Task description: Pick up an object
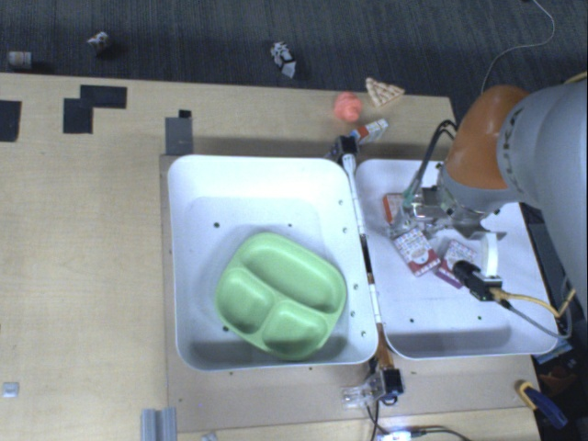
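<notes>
In the right bin [441, 329], the gripper [424, 217] sits over red-and-white packets [415, 248], print unreadable; its grip cannot be told. A green tray [280, 292] occupies the left bin [197, 237].

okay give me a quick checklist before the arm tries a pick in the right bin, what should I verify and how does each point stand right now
1. Gripper is over the right bin: ok.
2. A target lies by it: ok, a red-and-white packet sits just below the gripper in the camera view.
3. Target stands apart from its neighbours: not ok, a dark red piece lies close beside it.
4. Gripper carries nothing yet: cannot tell, the wrist hides its tip.
5. Green divided plate is out of the way: ok, it lies in the left bin.
</notes>
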Controlling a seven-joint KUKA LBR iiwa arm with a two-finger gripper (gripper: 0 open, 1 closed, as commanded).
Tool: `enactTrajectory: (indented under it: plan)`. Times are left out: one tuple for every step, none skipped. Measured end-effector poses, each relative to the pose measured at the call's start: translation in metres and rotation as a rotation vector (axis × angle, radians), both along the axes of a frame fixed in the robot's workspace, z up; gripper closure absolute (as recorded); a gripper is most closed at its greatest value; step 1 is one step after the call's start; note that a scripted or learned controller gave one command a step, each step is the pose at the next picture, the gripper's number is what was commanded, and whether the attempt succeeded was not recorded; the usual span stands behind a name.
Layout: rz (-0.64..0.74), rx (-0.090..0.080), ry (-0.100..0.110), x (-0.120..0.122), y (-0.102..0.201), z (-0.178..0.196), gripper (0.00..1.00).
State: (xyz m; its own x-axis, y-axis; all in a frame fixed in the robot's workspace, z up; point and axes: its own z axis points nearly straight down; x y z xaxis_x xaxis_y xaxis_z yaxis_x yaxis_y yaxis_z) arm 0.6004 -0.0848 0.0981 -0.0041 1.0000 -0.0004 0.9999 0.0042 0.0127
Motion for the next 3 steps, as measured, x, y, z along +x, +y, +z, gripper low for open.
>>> enactTrajectory:
  plan:
    - [0.0, 0.002, 0.009, -0.089, 0.044, 0.087, 1.0]
    - [-0.003, -0.001, 0.013, -0.014, -0.049, 0.003, 1.0]
    - [-0.002, 0.0, 0.011, -0.013, -0.048, 0.003, 0.0]
